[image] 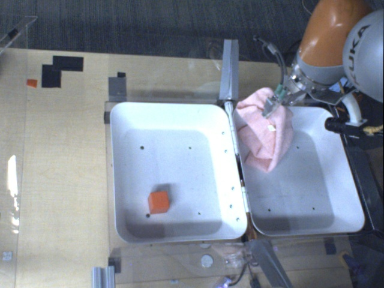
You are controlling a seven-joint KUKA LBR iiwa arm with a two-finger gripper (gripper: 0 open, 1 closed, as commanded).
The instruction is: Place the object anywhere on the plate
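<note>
The grey arm (354, 41) reaches in from the right, with "KUKA" partly readable on its casing. Two white bins sit side by side: the left bin (126, 161) and the right bin (312, 209). A pink cloth (264, 137) hangs over the right bin's far left corner, its long axis running down to a point. The gripper (277, 104) is clamped on the cloth's top. A small orange block (159, 202) lies in the left bin.

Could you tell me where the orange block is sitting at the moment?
The orange block lies in the left bin, near its front-left corner, far from the pink cloth draped in the right bin.
</note>
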